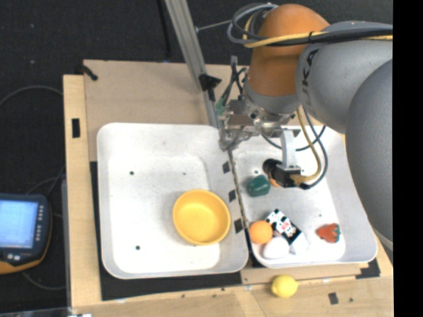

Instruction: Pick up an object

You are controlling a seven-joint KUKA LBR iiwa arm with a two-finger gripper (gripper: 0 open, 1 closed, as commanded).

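Green toy (258, 185), right bin (307, 207), far-left part, near divider. Judged light, hard plastic, rounded, likely slippery; grip across widest middle. Gripper (229, 136) above bins' far divider, apart from toy; opening cannot tell.

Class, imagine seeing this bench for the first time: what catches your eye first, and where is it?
The yellow bowl stands out, alone in the left bin. Above the right bin looms the arm's orange band, with an orange ball and other small things clustered at that bin's near edge. A yellow ball lies outside the bins on the bench.
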